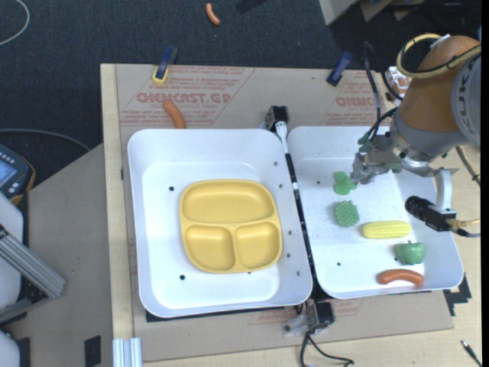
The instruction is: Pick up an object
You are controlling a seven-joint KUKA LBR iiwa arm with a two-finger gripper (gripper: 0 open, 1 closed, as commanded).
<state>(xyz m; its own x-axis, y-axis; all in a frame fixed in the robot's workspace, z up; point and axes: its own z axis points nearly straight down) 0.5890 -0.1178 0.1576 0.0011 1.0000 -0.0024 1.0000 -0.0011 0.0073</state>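
In the camera view the arm point(439, 90) reaches in from the upper right, its jaws point(365, 168) low over the right bin point(321, 270), just beside a small green object point(343, 181); whether they are wide or narrow I cannot tell. Below lie a green bumpy piece point(346, 213), corn point(386, 229), a green pepper point(410, 252) and a sausage point(400, 278). A yellow divided tray point(229, 225) sits in the left bin point(149, 228)
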